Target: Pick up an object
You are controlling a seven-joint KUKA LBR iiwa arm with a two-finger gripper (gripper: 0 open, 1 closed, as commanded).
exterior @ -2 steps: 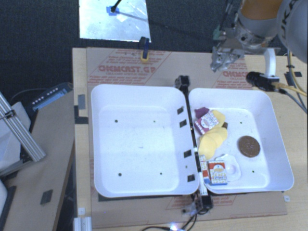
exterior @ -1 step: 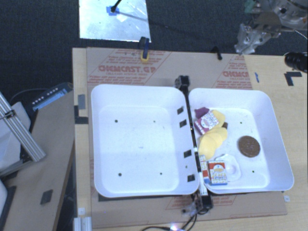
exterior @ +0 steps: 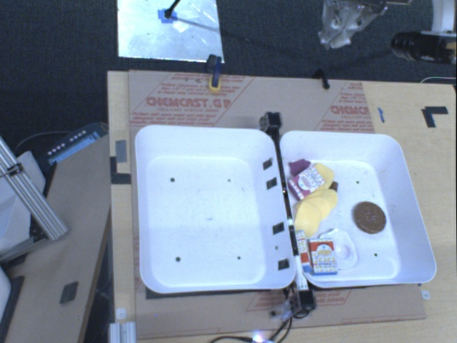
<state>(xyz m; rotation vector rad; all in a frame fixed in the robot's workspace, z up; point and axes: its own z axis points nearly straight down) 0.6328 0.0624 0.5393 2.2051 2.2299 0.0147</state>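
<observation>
At the near edge of the right-hand bin (exterior: 407, 213), a small red-and-white carton (exterior: 323, 256) lies flat against the divider side, with a clear plastic piece (exterior: 344, 250) just beside it on the right. Slightly farther in, pale yellow discs (exterior: 314, 211) overlap one another close to the bin's left wall, and a round brown disc (exterior: 370, 217) lies on the white floor well to their right. Beyond the yellow discs, a purple-and-white packet (exterior: 307, 179) rests tilted, touching a further yellow piece (exterior: 324, 172), with a small dark item (exterior: 333, 186) beside them. The left-hand bin (exterior: 207, 213) sits alongside, the two joined along a black central strip (exterior: 280, 191). Both bins rest on a brown cardboard sheet (exterior: 186, 98) printed with red lettering, spread over the worktop (exterior: 118, 120). Farther off, a shiny square plate (exterior: 170, 18) lies on the dark floor (exterior: 57, 48). At the far right, the gripper (exterior: 335, 36) hangs above the floor beyond the worktop, well apart from every object in the bins; nothing can be seen between its fingers, and how wide they stand cannot be told.
</observation>
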